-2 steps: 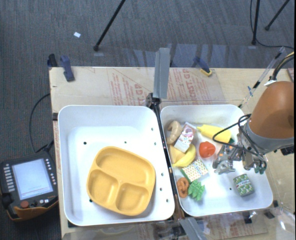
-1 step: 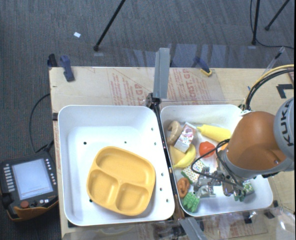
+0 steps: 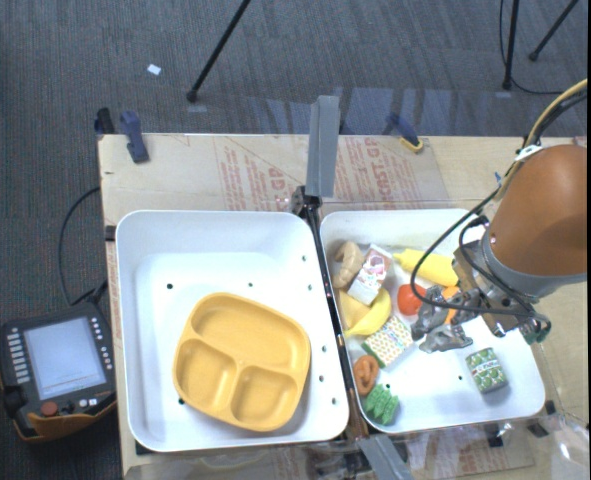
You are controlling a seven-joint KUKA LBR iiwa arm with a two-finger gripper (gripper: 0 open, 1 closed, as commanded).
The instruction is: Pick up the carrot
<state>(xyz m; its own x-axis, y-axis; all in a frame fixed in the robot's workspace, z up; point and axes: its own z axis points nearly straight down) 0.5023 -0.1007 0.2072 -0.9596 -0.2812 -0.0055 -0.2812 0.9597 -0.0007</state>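
A yellow compartment tray [image 3: 242, 360] lies alone in the left bin [image 3: 145, 258], apart from the toy food heaped in the right bin [image 3: 515, 393]. There the carrot [image 3: 366, 371], orange, rests near the lower-left corner beside a green piece [image 3: 382, 404], while the gripper [image 3: 441, 330] hovers right of it at centre, seemingly not yet on target; whether it is open cannot be told.

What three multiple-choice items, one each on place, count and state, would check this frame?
1. The yellow tray lies in:
A. the left bin
B. the right bin
C. on the cardboard

2. The tray's compartments number:
A. one
B. three
C. five

3. The claw is:
A. over the left bin
B. above the food items in the right bin
C. off the bench

Key: 1 A, the tray sits inside the left bin. 2 B, two ridges split it into three. 3 B, it hangs near the orange piece and yellow piece.
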